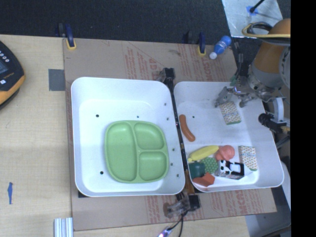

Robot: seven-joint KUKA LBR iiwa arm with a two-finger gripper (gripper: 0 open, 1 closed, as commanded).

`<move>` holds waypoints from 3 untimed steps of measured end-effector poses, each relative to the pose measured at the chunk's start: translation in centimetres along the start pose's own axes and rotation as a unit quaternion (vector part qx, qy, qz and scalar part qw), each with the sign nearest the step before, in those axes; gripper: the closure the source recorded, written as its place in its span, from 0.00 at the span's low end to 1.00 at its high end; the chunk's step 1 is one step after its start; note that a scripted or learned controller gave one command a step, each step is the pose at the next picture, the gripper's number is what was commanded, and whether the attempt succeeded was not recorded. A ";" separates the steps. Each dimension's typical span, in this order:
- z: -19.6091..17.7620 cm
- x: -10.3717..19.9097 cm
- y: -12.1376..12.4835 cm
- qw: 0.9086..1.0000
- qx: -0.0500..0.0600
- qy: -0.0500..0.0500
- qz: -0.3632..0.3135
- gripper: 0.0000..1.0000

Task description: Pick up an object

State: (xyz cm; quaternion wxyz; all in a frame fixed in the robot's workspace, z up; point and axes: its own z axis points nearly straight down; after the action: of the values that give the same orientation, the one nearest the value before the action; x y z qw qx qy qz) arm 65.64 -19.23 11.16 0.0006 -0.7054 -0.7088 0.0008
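— What is the bench showing?

— A pale wooden top with a brown cardboard sheet (148,63) is lying under two shallow white bins. The left bin (84,132) is holding a smooth green divided plate (136,151) with rounded corners.

— And the right bin (269,157)?

— A slim orange sausage (186,127) is lying near its left wall, apart from a heap of toy food (217,166) crowding the near edge. The middle floor is staying bare, giving room.

— The claw?

— The gripper (232,98) is hovering at the far side, its fingers spread apart, directly above a small patterned packet (230,113). The packet appears to be lying on the bin floor, not pinched.
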 end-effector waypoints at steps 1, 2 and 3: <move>2.0 0.5 -2.4 1.000 0.001 0.000 0.000 0.00; 1.4 2.5 0.0 1.000 0.000 0.000 0.000 0.00; 0.7 1.7 -4.8 1.000 0.001 0.000 0.000 0.00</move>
State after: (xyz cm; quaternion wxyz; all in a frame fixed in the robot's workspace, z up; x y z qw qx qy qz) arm 60.86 -17.58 10.51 0.0008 -0.7054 -0.7088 0.0017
